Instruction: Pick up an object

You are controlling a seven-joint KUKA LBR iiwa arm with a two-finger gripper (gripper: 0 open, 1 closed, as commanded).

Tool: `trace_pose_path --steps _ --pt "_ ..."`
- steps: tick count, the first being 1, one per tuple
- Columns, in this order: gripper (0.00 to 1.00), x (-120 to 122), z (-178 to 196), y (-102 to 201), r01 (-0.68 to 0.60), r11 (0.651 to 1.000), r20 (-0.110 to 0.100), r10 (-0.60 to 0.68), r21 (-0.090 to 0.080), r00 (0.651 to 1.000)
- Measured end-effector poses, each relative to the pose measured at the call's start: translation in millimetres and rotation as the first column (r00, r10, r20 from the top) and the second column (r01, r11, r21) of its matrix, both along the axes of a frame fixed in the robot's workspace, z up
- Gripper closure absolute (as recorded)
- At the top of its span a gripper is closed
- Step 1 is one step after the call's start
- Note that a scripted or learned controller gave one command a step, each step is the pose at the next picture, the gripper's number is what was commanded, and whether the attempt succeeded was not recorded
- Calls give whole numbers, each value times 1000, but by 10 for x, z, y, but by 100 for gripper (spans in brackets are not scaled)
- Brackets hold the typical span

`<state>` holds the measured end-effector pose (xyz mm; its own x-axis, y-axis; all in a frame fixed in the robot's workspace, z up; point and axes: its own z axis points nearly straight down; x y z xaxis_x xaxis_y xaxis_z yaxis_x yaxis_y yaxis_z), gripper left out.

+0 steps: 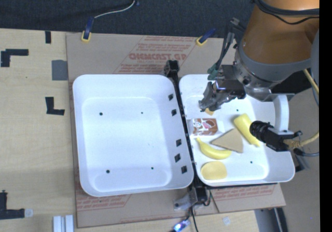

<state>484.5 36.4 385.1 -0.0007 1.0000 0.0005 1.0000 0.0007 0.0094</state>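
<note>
1. The claw (210, 105) is hanging over the far left part of the right bin (280, 174), pointing down toward the bin floor; its dark tips are too bunched together to judge, so I cannot tell how far it is spread, and nothing is showing in its grasp.
2. Just past the claw at about 6 o'clock, a small red-and-white packet (205, 126) is lying flat on the bin floor, apart from the tips.
3. At about 5 o'clock from the claw, a tan wedge shaped like a slice of bread (230, 141) is lying flat, and a yellow banana (211, 149) is curving along its near left edge, touching it.
4. At 4 o'clock, a yellow block like a piece of cheese (243, 125) is resting tilted beside a black cylindrical part that is jutting in from the right.
5. Farther out at 6 o'clock, a pale yellow rounded piece (213, 171) is sitting near the front rim.
6. At 9 o'clock, the left bin (83, 122) is standing beside the right one, their rims meeting along a black clip strip.
7. Both bins are resting on a cardboard sheet (150, 54) on the desk (31, 122).
8. The grey arm with its orange band (285, 2) is reaching in from 2 o'clock.
</note>
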Motion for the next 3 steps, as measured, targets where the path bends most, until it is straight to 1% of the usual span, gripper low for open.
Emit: trace_pose_path --steps 1,3 --pt "100 -7 34 14 -2 1000 -12 2 -2 1000" --pt "100 -5 221 17 -3 1000 -16 3 -4 1000"
